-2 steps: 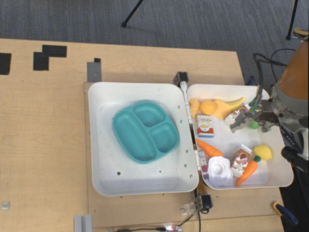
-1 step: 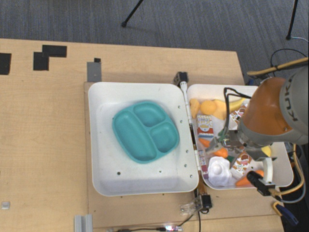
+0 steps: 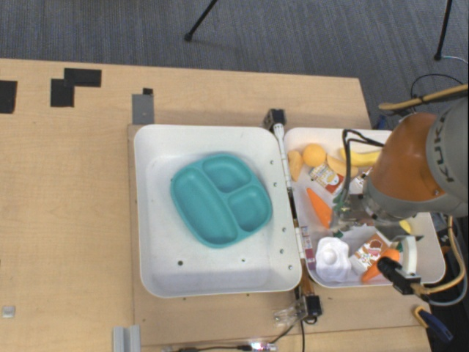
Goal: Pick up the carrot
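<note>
Over the right bin: we see the arm (image 3: pixel 410 167) reaching in from the right, its orange band bulking above the wrist, and the tool (image 3: pixel 343 213) hanging low among the clutter
Carrot: we place the carrot (image 3: pixel 319 207) in the right bin (image 3: pixel 432 266), lying at a slant near the bin's left wall, its orange body just beside the tool and on the tool's left; we cannot tell whether metal touches it
Neighbours: we note a small printed packet (image 3: pixel 325 174) just above the carrot; a round orange fruit (image 3: pixel 314 155) and a banana (image 3: pixel 360 158) farther up; a white bottle (image 3: pixel 331 259) below; a red-and-white packet (image 3: pixel 370 254) beside that bottle
Risk, crowding: we judge that the tool could close on the printed packet or nudge it, since it lies so near the carrot's upper end
Risk, aim: we judge that a descent slightly to the right would meet bare bin floor, or merely push the carrot toward the wall; the slant of the carrot makes a glancing pinch likely, and it could roll out
Risk, view: we judge that the wrist hides the contact zone from above, so a miss would be hard to spot
Tool state: we cannot tell how the tool stands, nor that it grips anything
Left bin: we see the left bin (image 3: pixel 157 270) carrying a teal divided plate (image 3: pixel 220 199), well apart from the action
Tabletop: we see the tabletop (image 3: pixel 66 218) bearing both bins
</note>
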Motion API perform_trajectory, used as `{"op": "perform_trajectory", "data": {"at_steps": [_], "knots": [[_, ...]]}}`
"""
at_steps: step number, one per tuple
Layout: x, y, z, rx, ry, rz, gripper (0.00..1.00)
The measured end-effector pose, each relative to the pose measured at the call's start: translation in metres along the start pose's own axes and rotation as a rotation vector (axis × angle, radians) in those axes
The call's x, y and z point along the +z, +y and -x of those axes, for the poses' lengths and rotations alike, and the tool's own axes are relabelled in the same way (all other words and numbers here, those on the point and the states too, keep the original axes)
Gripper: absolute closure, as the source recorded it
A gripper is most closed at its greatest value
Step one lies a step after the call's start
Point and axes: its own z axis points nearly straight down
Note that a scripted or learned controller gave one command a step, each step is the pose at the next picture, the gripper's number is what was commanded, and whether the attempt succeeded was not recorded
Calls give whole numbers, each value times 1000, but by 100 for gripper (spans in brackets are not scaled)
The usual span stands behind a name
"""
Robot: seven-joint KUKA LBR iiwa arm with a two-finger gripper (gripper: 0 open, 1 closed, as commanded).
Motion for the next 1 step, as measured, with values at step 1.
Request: {"op": "perform_trajectory", "data": {"at_steps": [1], "knots": [[0, 0, 0, 0, 0, 0, 0]]}}
